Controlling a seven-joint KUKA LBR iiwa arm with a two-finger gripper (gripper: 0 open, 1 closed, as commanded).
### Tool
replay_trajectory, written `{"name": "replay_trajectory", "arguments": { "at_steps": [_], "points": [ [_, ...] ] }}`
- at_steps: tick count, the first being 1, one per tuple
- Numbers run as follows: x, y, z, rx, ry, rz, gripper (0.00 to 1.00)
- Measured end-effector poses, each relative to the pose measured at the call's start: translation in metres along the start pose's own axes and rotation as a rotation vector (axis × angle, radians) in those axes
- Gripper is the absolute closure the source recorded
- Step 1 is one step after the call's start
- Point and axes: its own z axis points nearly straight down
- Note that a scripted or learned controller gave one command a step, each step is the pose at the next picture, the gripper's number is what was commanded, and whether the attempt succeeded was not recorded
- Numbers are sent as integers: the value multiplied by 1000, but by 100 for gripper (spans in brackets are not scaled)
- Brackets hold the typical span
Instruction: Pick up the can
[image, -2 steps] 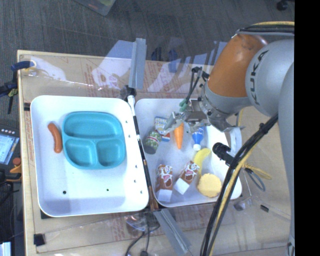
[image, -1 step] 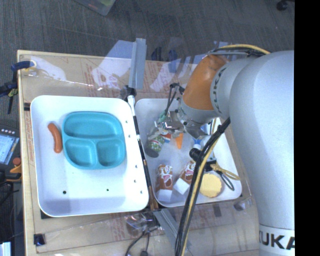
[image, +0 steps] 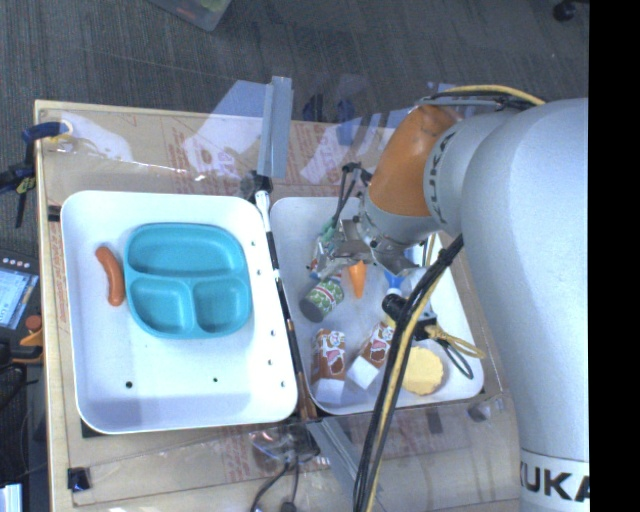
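1. Presently, the bench (image: 150, 150) carries two shallow white bins side by side: the left bin (image: 90, 380) and the right bin (image: 290, 225).
2. The arm (image: 530, 250) enters from 3 o'clock. Its orange band (image: 408, 165) sits above the wrist, over the upper part of the right bin.
3. The gripper (image: 335, 255) is low inside the right bin, toward 12 o'clock of that bin's floor. Its opening cannot be told: the wrist and nearby items obscure it.
4. The can (image: 324, 296), green-labelled and lying on its side, rests on the right bin floor just at 6 o'clock of the gripper. Contact between can and gripper cannot be confirmed.
5. An orange carrot-shaped item (image: 357, 279) lies just at 3 o'clock of the can.
6. Two small bottles with red-brown labels (image: 331, 352) (image: 374, 350) lie at 6 o'clock of the can, near the bin's lower wall.
7. A yellow round item (image: 425, 372) lies at 4 o'clock of the can, in the bin's lower right corner.
8. A black cable (image: 400, 360) hangs from the arm across the right bin.
9. The left bin holds a blue divided tray (image: 190, 278) near its centre.
10. An orange sausage-shaped item (image: 111, 274) lies just at 9 o'clock of the tray.
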Motion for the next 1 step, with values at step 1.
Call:
{"name": "replay_trajectory", "arguments": {
  "at_steps": [1],
  "points": [
    [0, 0, 0, 0, -1, -1, 0]
  ]
}}
